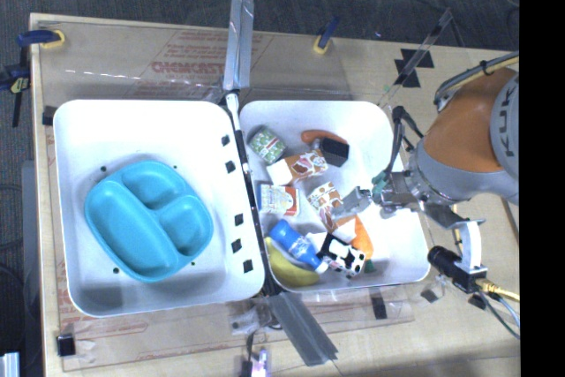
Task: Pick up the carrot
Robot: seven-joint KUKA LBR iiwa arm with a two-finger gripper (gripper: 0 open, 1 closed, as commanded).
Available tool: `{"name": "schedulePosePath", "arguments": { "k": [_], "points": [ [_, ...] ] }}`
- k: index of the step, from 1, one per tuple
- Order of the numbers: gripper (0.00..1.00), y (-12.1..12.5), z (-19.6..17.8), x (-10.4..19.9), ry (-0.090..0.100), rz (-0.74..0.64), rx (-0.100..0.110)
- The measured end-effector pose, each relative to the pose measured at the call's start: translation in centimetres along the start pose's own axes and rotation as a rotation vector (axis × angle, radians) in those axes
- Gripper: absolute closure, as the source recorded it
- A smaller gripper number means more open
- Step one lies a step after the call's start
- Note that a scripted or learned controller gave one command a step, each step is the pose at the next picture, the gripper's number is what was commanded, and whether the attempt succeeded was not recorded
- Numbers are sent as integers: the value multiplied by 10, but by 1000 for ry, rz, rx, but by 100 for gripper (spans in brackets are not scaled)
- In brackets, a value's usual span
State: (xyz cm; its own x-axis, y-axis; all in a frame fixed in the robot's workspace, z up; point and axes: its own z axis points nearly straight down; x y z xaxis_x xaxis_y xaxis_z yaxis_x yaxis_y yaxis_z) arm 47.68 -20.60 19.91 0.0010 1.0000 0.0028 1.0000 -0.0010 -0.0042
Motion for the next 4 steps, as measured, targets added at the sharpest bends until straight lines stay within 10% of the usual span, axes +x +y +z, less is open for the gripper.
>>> {"name": "schedulePosePath", "arguments": {
  "k": [3, 4],
  "points": [
    [0, 19, -30, 32, -2, -131, -2],
    [0, 2, 96, -3, -3, -120, -4]
  ]
}}
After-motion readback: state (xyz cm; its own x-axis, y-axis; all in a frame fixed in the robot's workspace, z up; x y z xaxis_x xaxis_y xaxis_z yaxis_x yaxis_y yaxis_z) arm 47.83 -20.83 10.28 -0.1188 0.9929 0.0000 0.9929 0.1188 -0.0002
